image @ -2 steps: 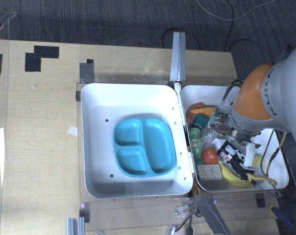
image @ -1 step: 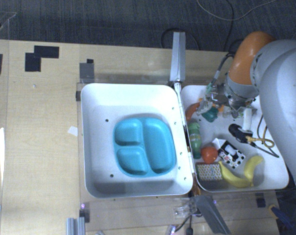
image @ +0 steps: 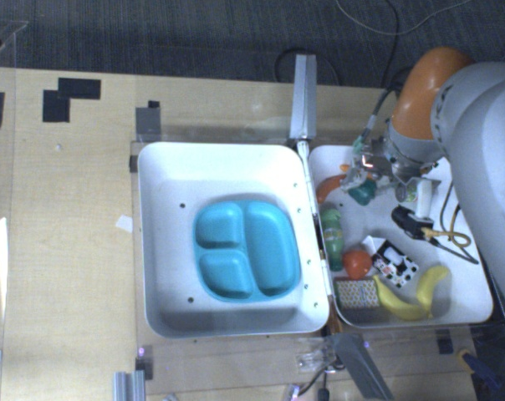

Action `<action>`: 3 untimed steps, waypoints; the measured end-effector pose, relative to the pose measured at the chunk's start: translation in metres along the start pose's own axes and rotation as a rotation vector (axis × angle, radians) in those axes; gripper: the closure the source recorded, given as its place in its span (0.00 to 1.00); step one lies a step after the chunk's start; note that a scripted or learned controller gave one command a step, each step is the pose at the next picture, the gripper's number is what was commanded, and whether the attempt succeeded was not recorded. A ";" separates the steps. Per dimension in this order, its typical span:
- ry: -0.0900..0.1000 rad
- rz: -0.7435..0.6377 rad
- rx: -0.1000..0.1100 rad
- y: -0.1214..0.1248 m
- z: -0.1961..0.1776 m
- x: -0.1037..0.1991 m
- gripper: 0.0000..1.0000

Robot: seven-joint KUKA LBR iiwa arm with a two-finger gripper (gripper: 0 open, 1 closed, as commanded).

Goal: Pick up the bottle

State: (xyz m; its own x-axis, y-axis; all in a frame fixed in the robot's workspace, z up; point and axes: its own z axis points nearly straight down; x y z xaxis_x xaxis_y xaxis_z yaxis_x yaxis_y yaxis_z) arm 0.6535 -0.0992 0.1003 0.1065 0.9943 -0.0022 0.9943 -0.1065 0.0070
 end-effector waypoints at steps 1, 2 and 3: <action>-0.001 -0.009 -0.003 0.001 -0.012 0.001 1.00; -0.002 -0.017 -0.009 0.003 -0.024 0.003 1.00; 0.005 -0.100 0.000 0.004 -0.087 0.121 1.00</action>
State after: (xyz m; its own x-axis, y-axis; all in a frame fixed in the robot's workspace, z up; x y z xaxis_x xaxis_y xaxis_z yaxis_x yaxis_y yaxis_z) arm 0.6701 0.0213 0.1871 0.0067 1.0000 0.0018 1.0000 -0.0067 0.0071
